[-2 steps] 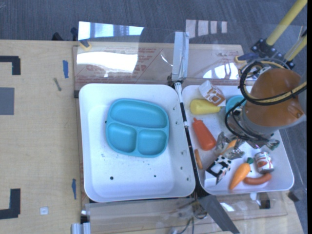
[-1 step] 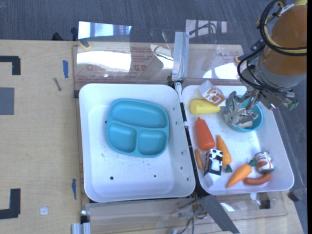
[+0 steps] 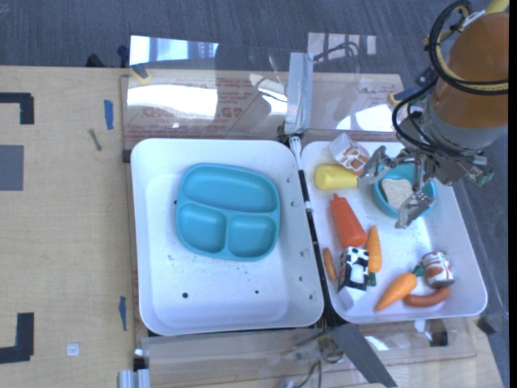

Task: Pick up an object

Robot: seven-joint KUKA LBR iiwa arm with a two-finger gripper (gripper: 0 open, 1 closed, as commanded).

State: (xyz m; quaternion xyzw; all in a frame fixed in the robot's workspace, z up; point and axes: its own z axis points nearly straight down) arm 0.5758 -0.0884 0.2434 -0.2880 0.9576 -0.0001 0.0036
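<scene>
Hovering over the right bin point(image 3: 472, 293), gripper point(image 3: 397, 191) spread wide w/ nothing between its fingers, straddling a small blue bowl point(image 3: 393, 200) partly hidden behind them, orange bottle point(image 3: 348, 221) just left, long axis near-vertical, cap end toward yellow piece point(image 3: 333, 177).

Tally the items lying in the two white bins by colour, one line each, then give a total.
Blue: 2, the divided plate and the small bowl
Orange: 4, the bottle and three carrots
Yellow: 1, the yellow piece
Black and white: 1, the cow toy
Red: 1, the sausage
Mixed colours: 2, the can and the packet
Total: 11
</scene>
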